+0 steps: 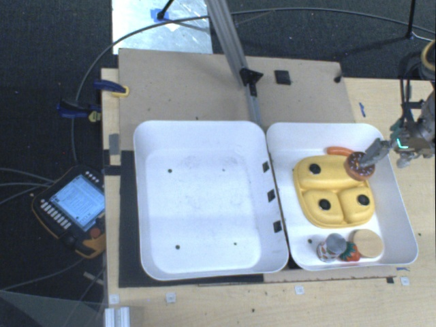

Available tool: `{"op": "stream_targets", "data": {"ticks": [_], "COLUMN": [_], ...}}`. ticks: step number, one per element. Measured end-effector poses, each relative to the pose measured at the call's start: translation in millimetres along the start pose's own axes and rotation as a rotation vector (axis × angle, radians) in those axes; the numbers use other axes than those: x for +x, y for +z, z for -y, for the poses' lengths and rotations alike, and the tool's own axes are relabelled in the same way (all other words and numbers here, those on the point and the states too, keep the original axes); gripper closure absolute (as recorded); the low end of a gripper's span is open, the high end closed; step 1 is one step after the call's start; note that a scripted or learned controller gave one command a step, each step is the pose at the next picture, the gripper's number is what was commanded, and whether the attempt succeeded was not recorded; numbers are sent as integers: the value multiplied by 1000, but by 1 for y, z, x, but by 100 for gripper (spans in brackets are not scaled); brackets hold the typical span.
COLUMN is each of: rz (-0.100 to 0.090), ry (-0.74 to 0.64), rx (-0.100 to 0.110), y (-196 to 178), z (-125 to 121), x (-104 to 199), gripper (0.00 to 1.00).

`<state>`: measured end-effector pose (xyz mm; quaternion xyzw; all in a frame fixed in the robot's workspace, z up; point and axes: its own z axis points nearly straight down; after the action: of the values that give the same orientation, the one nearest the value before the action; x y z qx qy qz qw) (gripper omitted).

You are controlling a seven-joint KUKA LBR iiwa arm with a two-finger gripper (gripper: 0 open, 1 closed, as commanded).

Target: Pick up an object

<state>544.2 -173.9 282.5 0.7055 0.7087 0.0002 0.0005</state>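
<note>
So from my remote seat: the gripper comes in from the right over the right bin, w/ its tip down by the top right corner of the big yellow tray. Can't tell if it's wide or narrow from this angle, the end is just a grey blur. It sits right at or on top of a small brown donut-looking thing w/ speckles, which rests on the yellow tray's upper right edge. Whether it's touching the donut or just hovering above, idk, can't say.

Working outward from the yellow tray: it's a three-lobed piece w/ a dark spot in each lobe, lying in the middle of the right bin. Just behind its top edge there's an orange carrot-ish stick, lying flat, close beside the donut. In front of the tray, near the bin's front wall, there's a round tan disc, and just left of that a small grey can-like thing w/ a bit of red and green tucked between them; too small to make out what that bit is.

Left of the yellow tray, past the divider where the two rims meet, is the left bin. Both bins sit on a brown board. Further left of that, off the bench, the handheld controller w/ a lit screen lies on the dark floor w/ cables around it.
</note>
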Motion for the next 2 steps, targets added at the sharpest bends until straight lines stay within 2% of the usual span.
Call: {"op": "stream_targets", "data": {"ticks": [1, 2], "rz": [0, -1], "ry": [0, 2], "rx": [-1, 3], "y": [0, 55], "z": [0, 2], "x": [0, 10], "gripper": [0, 0]}}
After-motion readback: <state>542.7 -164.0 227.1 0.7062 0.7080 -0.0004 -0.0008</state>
